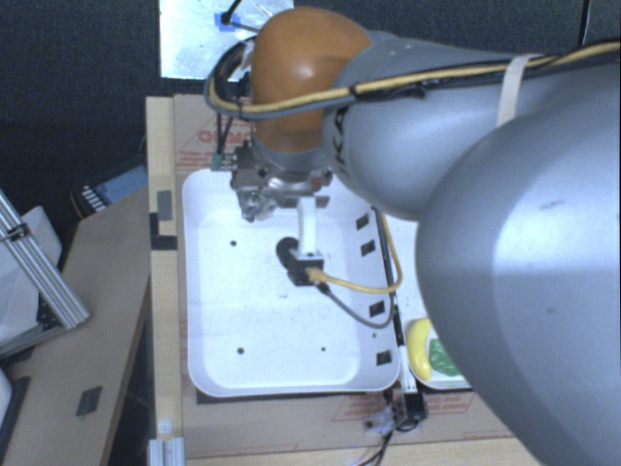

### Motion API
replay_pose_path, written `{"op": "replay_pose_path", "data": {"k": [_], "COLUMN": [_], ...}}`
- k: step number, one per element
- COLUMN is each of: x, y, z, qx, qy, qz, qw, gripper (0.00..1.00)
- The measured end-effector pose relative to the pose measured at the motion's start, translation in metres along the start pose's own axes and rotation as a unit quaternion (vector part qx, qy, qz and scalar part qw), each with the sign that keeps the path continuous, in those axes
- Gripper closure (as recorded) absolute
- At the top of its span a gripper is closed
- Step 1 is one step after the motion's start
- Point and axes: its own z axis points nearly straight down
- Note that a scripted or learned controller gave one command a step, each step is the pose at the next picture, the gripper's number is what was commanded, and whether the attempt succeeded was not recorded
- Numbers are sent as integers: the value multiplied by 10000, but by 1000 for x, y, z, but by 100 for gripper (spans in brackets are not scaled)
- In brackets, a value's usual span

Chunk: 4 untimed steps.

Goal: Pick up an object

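My gripper (pixel 254 205) hangs below the orange wrist band over the far part of the left white bin (pixel 209 357). It sits low, close to the bin floor near the back wall, and I see no object at its tip. A yellow and green object (pixel 428 351) lies in the right bin, at its left edge, and the grey arm hides most of it.
The big grey arm covers almost all of the right bin. A black divider with clips (pixel 392 309) runs between the two bins. A cardboard sheet (pixel 194 134) lies under the bins, and an aluminium rail (pixel 39 270) stands to the left of the bench.
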Motion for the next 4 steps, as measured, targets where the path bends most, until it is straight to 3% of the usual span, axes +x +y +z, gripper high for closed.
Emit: {"op": "replay_pose_path", "data": {"k": [1, 2, 3, 4], "x": [1, -54, -41, -116], "y": [-71, -59, -58, -107], "z": [-4, 44, 33, 75], "qx": [42, 37, 13, 56], "qy": [-10, -30, -6, -30], "qz": [-10, 40, -5, 50], "qw": [10000, 10000, 10000, 10000], "gripper": [100, 100, 100, 100]}}
